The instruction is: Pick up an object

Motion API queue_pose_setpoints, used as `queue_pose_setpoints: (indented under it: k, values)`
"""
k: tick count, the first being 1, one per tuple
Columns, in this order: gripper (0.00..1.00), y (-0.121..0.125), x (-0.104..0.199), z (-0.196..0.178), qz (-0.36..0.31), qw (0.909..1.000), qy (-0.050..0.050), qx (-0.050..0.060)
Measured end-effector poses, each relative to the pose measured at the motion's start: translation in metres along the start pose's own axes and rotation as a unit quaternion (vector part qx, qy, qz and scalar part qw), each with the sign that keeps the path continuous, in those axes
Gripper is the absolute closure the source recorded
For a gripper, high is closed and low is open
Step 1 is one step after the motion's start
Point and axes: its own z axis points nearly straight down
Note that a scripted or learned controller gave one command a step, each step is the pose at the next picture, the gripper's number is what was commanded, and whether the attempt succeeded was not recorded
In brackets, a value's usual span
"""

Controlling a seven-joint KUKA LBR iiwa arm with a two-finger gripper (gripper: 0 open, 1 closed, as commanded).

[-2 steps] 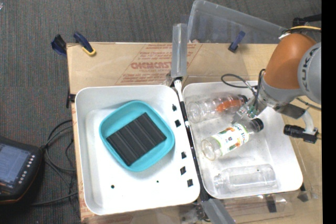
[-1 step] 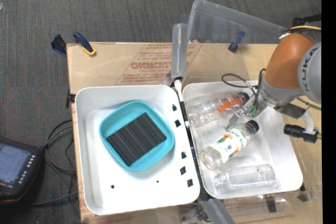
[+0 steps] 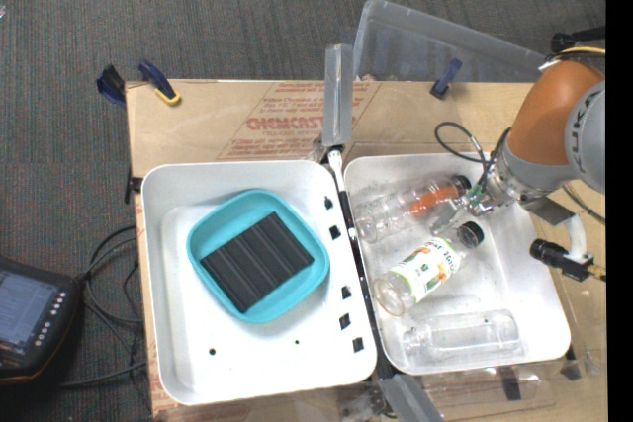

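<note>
In the right bin (image 3: 539,311) lie three clear plastic bottles. One with an orange neck (image 3: 410,206) lies at the back. Another with an orange-and-green label (image 3: 423,274) lies slantwise in the middle. A plain one (image 3: 461,335) lies along the front wall. My gripper (image 3: 467,210) is low in the bin's back right part, right by the orange-necked bottle's neck end and just above the labelled bottle's dark cap (image 3: 468,234). The grey arm with its orange band (image 3: 554,124) comes in from the right. Nothing is seen held.
The left bin (image 3: 168,331) holds a teal tray (image 3: 297,296) with a black ridged slab (image 3: 255,258) on it. A clear plastic lid (image 3: 435,44) leans behind the right bin. Cables and a black fitting (image 3: 559,257) hang near the right wall.
</note>
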Motion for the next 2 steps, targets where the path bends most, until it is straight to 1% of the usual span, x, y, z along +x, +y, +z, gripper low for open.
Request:
queue_pose_setpoints:
  k: [1,2]
  values:
    - [0.0,-0.0224,0.0666,-0.0035,-0.012,0.9999,0.002,0.003]
    - [0.0,-0.0302,0.0756,0.0014,0.058,0.9983,0.001,0.002]
